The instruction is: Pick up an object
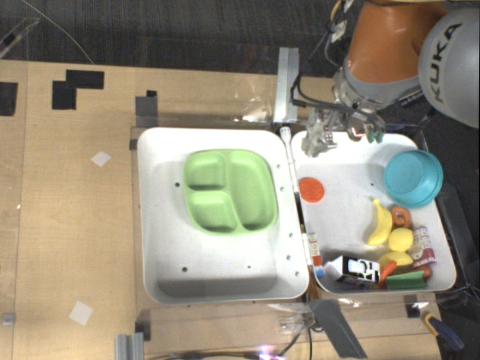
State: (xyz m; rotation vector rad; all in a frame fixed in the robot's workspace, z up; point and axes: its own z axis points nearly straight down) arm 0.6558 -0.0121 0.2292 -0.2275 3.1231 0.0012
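Note:
My gripper (320, 141) hangs over the far left corner of the right bin (341, 172). It is open, with nothing between its fingers. Below it, near the bin's left wall, lies a small orange disc (312, 190). A blue bowl (412, 177) sits at the bin's right side. A banana (380, 223), a yellow lemon (401, 240) and a small brown-orange item (402, 217) cluster at the right. Along the near edge lie a black and white box (358, 268) and a green block (406, 280).
In the left bin (161, 261) rests a green divided plate (229, 190). A grey metal post (286, 88) stands behind the divider between the bins. The arm's orange band (382, 32) and cables loom over the right bin's far edge.

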